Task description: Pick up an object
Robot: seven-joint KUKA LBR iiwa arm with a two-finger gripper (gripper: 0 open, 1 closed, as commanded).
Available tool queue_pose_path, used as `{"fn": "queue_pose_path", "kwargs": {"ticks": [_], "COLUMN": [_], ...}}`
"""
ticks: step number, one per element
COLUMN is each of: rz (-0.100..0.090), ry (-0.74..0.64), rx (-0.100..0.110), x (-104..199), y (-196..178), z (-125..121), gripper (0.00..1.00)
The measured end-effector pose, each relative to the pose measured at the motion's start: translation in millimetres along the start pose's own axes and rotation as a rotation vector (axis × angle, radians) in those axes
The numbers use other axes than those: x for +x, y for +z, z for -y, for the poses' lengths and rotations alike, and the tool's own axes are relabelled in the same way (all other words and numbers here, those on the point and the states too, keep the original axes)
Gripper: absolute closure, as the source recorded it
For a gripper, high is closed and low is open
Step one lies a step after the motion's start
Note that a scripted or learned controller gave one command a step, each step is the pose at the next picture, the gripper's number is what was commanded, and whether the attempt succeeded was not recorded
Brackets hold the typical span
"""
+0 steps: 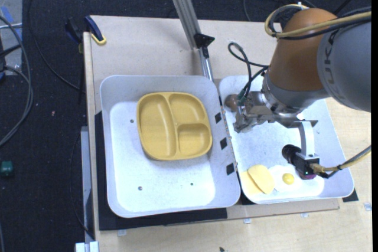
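Grey and orange, the arm (319, 62) hangs over the right bin (336, 144) with its gripper (243, 118) low near that bin's left wall, nothing visibly in its grip. Just below lie a pale yellow piece (260, 179) and a small yellow ball (288, 179), close together. Over in the left bin (118, 186) sits a yellow divided plate (174, 126).

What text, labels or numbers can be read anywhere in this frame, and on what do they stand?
"KU": dark letters running down the grey arm at the right edge, cut off by the frame.
Black tabs on the left bin's right rim: no readable marks.
Yellow tray, yellow pieces in the right bin: no text.
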State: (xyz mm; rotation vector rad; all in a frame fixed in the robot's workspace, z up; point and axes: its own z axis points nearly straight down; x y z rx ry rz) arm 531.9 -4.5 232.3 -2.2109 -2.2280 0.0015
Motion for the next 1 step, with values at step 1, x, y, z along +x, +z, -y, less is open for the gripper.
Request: {"fn": "queue_pose_path", "kwargs": {"ticks": [1], "rz": [-0.001], "ry": [-0.002], "rx": [-0.001], "x": [62.7], "y": [-3.4], "z": [10.8], "gripper": [1.00]}}
